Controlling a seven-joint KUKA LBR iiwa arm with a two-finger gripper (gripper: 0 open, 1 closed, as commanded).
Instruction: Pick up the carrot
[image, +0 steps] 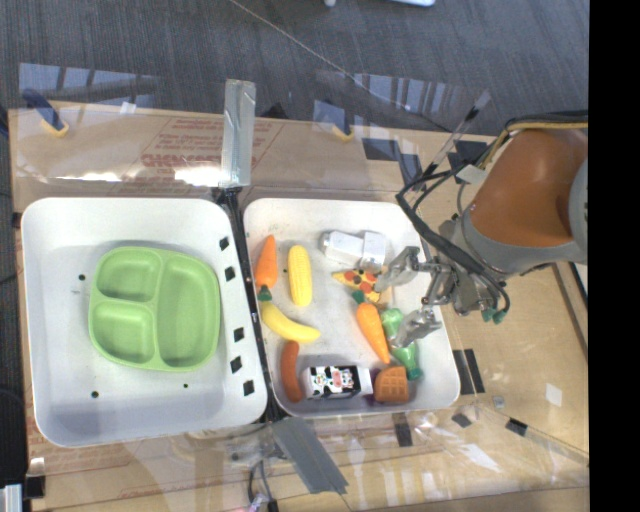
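Observation:
An orange carrot (371, 331) with green leaves lies slanted in the right part of the right bin (330, 213). A second carrot-like orange piece (265, 262) lies along that bin's left wall. My gripper (409, 297) hovers over the bin's right side, just right of the leafy carrot. It is open; one finger (401, 266) sits up near the small toy and the other finger (418, 327) is by the carrot's green leaves. Nothing is held between them.
The right bin also holds a yellow corn cob (299, 275), a banana (288, 325), a white bottle (352, 243), a red sausage (290, 370), a black-and-white box (333, 380) and an orange block (392, 385). The left bin holds a green divided plate (155, 305).

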